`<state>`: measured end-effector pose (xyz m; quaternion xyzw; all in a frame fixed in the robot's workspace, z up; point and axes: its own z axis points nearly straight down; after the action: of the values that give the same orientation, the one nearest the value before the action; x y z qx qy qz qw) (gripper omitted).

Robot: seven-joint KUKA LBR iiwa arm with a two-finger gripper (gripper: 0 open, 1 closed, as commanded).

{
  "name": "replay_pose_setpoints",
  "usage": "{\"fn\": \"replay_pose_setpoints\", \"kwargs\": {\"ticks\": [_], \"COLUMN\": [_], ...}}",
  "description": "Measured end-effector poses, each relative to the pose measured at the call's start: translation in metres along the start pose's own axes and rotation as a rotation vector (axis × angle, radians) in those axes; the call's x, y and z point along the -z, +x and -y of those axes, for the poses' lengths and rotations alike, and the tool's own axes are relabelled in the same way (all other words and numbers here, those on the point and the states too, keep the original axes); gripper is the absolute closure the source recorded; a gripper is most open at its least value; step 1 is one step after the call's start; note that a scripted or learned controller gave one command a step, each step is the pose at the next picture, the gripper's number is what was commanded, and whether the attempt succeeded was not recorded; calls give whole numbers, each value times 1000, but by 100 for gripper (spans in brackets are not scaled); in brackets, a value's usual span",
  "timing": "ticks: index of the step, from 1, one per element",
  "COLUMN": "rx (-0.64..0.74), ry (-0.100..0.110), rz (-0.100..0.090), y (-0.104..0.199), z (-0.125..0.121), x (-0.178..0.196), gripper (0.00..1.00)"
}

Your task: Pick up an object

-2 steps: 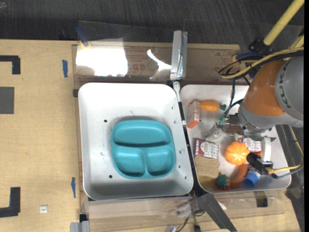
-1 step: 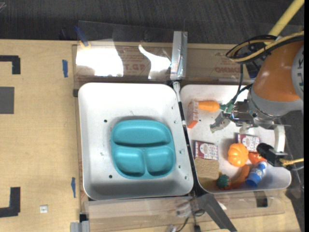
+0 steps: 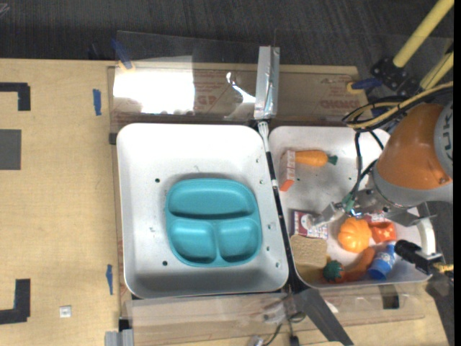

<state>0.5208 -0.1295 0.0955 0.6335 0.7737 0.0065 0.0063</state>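
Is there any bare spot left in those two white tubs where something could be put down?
Yes. In the left bin a bare white margin runs all around the teal divided tray. In the right bin, the floor between the toy carrot and the orange fruit lies bare. Its lower end is crowded: fruit, small carton, blue piece, and the tool above.

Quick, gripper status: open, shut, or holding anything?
Gripper: cannot be told from this view; it hangs low in the right bin beside the orange toy.
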Motion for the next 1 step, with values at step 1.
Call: {"fn": "replay_pose_setpoints", "kwargs": {"ticks": [1], "rx": [122], "ry": [0], "rz": [3], "y": [-41], "z": [-56], "x": [-2], "gripper": [0]}}
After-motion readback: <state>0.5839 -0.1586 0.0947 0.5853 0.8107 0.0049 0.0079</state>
